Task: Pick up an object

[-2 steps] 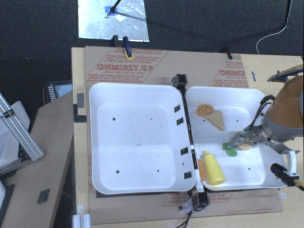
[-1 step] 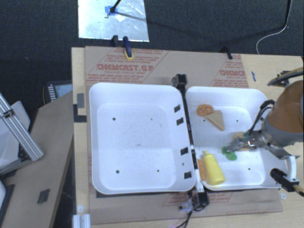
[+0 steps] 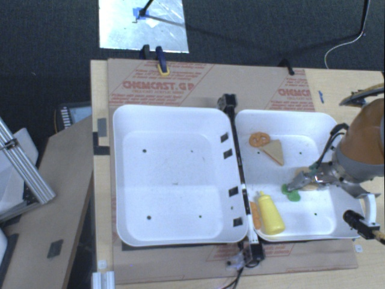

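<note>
Dark carpet all round, tan bench (image 3: 180, 80) in the middle, printed cardboard under 2 white bins.

Left bin (image 3: 174, 173): bare white floor, rims free on every side, plenty of open room.

Right bin (image 3: 289, 173): shares a clipped divider with the left one, more crowded.

Arm (image 3: 364, 146): grey and orange, in from the right, over the right bin's right rim, taking up that side.

Gripper (image 3: 299, 182): low over the bin floor, tip right beside the green piece (image 3: 292, 192), apparently touching it. Cannot tell whether clenched or released; too blurred.

Yellow bottle (image 3: 270, 214): lying near the front-left corner, an orange piece (image 3: 255, 214) squeezed between it and the divider.

Tan wedge (image 3: 274, 152): toward the back, clear floor to its right.

Pretzel (image 3: 260, 139): just behind the wedge, touching or nearly so, close to the back-left corner.

Green piece: mid-floor, well apart from the rims, open floor in front.
</note>
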Controlling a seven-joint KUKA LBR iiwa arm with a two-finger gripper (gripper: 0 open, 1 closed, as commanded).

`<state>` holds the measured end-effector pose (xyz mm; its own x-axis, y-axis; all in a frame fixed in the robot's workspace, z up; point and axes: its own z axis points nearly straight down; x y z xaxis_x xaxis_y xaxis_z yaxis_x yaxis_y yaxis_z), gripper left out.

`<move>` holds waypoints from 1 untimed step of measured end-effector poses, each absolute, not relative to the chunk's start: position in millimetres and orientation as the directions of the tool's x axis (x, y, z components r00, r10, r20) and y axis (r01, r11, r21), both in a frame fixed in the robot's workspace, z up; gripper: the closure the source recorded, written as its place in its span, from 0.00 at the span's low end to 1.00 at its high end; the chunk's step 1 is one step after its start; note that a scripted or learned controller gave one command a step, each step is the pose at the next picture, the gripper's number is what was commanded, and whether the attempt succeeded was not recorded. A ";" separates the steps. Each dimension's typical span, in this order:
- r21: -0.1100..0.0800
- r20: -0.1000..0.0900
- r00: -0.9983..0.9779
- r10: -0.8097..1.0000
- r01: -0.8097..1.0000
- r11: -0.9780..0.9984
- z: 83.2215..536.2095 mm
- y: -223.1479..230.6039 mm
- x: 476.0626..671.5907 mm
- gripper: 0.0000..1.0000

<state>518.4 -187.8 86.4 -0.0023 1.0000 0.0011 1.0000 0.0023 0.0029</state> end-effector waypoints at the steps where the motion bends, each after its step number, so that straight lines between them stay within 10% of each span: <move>1: 0.010 -0.003 0.000 1.000 1.000 0.000 87.1 -182.8 496.5 0.00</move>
